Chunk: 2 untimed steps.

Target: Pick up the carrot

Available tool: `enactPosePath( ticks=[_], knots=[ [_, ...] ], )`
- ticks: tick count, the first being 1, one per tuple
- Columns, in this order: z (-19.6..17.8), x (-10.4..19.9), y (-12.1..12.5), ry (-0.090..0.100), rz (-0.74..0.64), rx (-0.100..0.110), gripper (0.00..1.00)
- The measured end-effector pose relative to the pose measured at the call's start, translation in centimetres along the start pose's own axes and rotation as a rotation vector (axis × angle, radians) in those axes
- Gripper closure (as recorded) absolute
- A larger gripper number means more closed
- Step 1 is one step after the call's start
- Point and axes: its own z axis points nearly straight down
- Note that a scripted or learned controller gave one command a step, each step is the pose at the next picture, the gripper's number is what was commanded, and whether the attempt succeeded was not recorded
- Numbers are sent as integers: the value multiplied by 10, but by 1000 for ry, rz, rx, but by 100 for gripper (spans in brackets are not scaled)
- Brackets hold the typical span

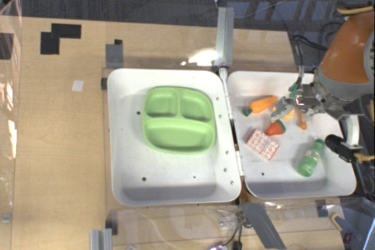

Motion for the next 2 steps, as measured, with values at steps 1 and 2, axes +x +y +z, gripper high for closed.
enactPosePath(
  ticks=[1,2],
  knots=[
    [20,21,61,-1,332,0,0],
    [82,8,73,-2,115,-18,0]
  ],
)
